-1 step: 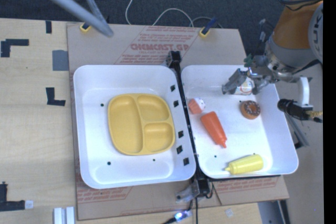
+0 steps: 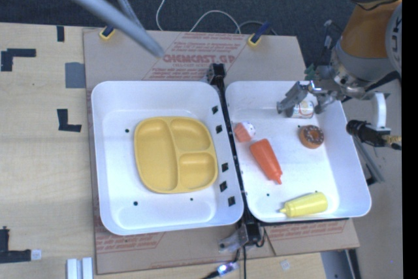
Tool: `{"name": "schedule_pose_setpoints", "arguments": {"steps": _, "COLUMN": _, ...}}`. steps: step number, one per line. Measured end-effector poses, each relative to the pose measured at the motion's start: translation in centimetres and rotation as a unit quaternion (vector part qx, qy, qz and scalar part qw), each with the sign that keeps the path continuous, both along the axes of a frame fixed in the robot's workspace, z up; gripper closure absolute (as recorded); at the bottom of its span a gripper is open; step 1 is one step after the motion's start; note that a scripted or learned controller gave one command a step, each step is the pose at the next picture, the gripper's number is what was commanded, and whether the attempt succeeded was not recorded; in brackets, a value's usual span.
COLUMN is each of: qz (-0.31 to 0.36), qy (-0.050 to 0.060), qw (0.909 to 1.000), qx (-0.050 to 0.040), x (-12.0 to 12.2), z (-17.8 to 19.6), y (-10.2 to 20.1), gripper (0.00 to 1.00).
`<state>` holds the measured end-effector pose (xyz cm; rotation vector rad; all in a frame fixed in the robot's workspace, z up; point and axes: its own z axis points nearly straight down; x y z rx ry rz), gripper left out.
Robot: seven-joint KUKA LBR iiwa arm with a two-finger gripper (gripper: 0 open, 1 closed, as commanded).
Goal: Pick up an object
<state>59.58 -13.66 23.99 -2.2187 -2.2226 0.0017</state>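
Nearest us, the yellow mustard bottle [image 2: 304, 204] sits at six o'clock in the right bin [image 2: 353, 170], the carrot [image 2: 266, 159] at nine, the donut [image 2: 311, 136] centre, and the gripper [image 2: 295, 103] hovers at twelve, fingers parted, grasping nothing.

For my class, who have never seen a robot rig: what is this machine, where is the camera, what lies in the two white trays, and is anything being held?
One camera looks down at a slant. The grey arm with an orange band reaches in from the right; its gripper hangs over the right bin. That bin holds a carrot, a small pink-and-white piece, a brown donut and a yellow bottle. The left bin holds a yellow divided plate. Nothing shows between its fingers.
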Motion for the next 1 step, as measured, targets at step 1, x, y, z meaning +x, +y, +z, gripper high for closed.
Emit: {"name": "schedule_pose_setpoints", "arguments": {"steps": 1, "qz": 0.000, "qy": 0.002, "qw": 1.0000, "qx": 0.0001, "x": -0.44, "z": -6.17, "y": 0.69, "gripper": 0.00}}
